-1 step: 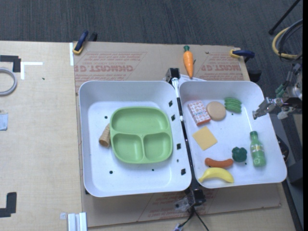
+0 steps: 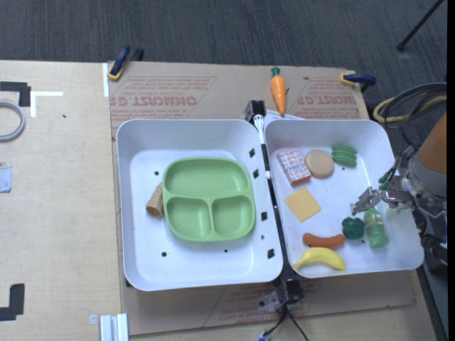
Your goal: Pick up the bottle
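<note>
- Bottle [image 2: 376, 230]: pale green, translucent, lying in right bin [image 2: 398, 258] near its right wall, just beside dark green broccoli [image 2: 353, 227].
- Gripper [image 2: 371, 201]: low over right bin, just above bottle; hold or no hold impossible to tell.
- Risk: slick, rounded body likely to squirt from a pinch off centre.
- Risk: broccoli touching or nearly so; liable to be nudged or caught along.
- Risk: bin wall close by; little room for descent, possible knock.
- Sausage [image 2: 323, 240], banana [image 2: 320, 259]: near, out of path.

Dark grey carpet [image 2: 213, 13] lies beyond the pale wooden bench [image 2: 57, 212]; a brown cardboard sheet [image 2: 185, 94] covers the bench's right part.
</note>
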Controlling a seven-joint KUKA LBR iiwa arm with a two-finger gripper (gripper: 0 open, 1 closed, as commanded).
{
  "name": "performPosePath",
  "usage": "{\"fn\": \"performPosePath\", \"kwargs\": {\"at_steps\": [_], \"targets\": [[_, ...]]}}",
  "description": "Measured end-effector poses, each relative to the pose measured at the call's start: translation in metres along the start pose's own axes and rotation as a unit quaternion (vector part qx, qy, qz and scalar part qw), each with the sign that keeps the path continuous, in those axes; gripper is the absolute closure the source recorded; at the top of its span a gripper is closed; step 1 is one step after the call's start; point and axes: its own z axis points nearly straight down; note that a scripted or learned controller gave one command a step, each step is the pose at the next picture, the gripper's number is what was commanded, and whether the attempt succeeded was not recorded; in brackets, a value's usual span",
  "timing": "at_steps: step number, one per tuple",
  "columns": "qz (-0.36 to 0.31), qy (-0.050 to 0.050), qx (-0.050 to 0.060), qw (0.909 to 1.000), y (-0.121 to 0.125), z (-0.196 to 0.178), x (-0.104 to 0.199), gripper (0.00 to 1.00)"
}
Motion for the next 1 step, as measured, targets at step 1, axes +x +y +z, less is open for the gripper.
{"fn": "performPosePath", "kwargs": {"at_steps": [1], "targets": [[0.001, -0.003, -0.003, 1.0, 0.0009, -0.0104, -0.0022, 1.0]]}}
